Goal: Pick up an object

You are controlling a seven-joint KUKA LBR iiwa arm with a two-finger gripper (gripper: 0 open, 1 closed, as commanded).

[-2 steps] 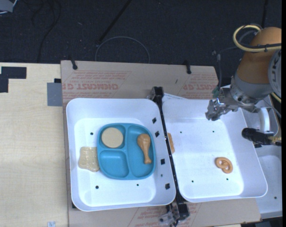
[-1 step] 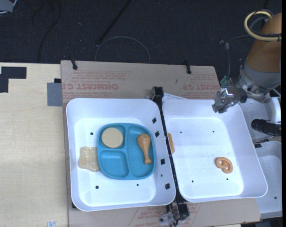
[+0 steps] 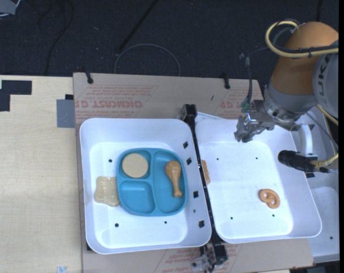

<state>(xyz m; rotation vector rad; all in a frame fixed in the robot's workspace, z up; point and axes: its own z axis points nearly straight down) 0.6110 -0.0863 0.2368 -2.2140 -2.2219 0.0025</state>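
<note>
- pincer (image 3: 247, 131) hangs over the right bin's (image 3: 297, 232) far rim, can't tell its state
- pretzel (image 3: 269, 198) sits well below it, untouched

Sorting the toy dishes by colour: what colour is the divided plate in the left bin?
Blue, a plain light blue, seen clearly in the camera view: the divided plate.

Red print on cardboard sheet (image 3: 132, 98) under bins: upside-down, not legible.
</note>
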